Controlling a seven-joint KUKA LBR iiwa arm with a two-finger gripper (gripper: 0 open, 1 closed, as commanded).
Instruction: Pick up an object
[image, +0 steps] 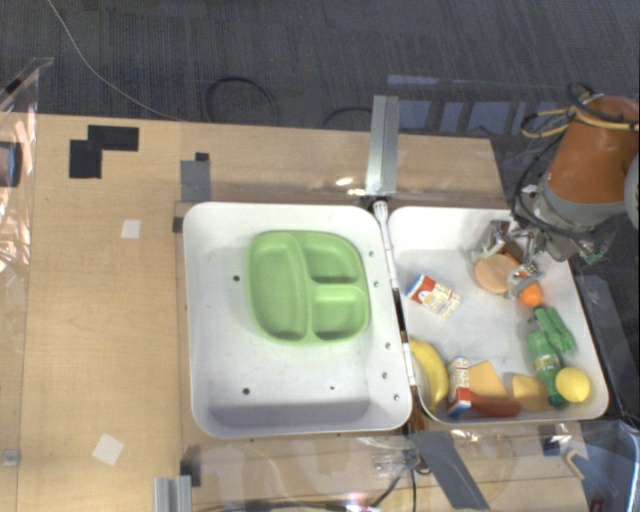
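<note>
The tan disc, a rounded, bread-coloured piece, lies in the upper right part of the right bin, and it looks like the thing being gone for, since the gripper hangs right over it. It is probably a light, stiff toy food with a smooth, slightly slippery skin, so a pinch across its width, near the middle, should serve better than one at the rim, where it could squirt out. The metal fingers stand around the disc's upper right edge, but whether they are parted or closed cannot be told, nor whether anything sits between them.

Just beside the disc, to the lower right, is an orange ball, close enough to get nudged. Below that lie a green bottle and a lemon. Along the bin's near wall sit a cheese wedge, a red sausage, a small can and, at the left, a banana. A small carton rests well apart, toward the bin's middle; it has red and white print, too small to read, and the can's label is also illegible.

The left bin holds a green divided tray.
</note>
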